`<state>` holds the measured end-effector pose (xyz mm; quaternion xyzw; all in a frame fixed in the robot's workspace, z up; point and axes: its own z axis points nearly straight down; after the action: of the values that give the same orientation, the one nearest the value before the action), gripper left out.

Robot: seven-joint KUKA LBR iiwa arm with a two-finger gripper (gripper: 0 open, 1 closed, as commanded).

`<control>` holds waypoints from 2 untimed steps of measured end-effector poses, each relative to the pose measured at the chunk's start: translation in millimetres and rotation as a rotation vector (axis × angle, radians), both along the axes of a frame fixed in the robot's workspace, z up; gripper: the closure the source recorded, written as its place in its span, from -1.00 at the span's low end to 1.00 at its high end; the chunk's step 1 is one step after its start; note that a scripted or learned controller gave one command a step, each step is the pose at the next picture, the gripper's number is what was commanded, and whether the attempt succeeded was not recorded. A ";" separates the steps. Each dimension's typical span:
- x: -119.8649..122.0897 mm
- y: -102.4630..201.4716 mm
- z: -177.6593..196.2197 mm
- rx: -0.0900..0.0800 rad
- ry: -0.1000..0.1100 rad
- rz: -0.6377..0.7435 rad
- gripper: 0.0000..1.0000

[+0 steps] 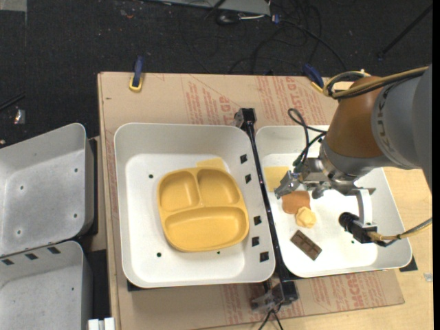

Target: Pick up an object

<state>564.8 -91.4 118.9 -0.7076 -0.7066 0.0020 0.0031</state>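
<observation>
Two shallow white bins with rounded corners are sitting side by side on my cardboard-covered surface (179,91). The left bin (130,205) is holding a smooth yellow plastic tray (203,208) divided into three compartments, two small ones at the far side and one long one nearer the camera. A pale yellow flat piece (212,163) is peeking out from behind the tray's far edge.

The right bin (392,249) is holding the small objects. A rounded orange-tan object (296,201) is lying near the bin's left wall, and a smaller, lumpy pale yellow object (306,217) is touching it on the near side. A flat dark brown rectangular block (305,245) is lying apart from them, closer to the near rim. A pale yellow flat patch (276,177) is showing near the bin's far left corner.

I am reaching in from the right, with my grey arm and its orange band (354,119) leaning over the right bin. My gripper (292,184) is hanging low, just above the orange-tan object. Whether it is spread or closed, I cannot tell from this angle, and nothing is visibly between its tips. Black cables are looping around my wrist.
</observation>
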 end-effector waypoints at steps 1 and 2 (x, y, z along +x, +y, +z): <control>2.2 -0.7 13.6 -0.002 -0.007 -0.002 1.00; -0.2 -6.2 57.8 -0.002 -0.011 -0.001 1.00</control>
<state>564.6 -97.6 176.6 -0.7079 -0.7063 -0.0009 -0.0016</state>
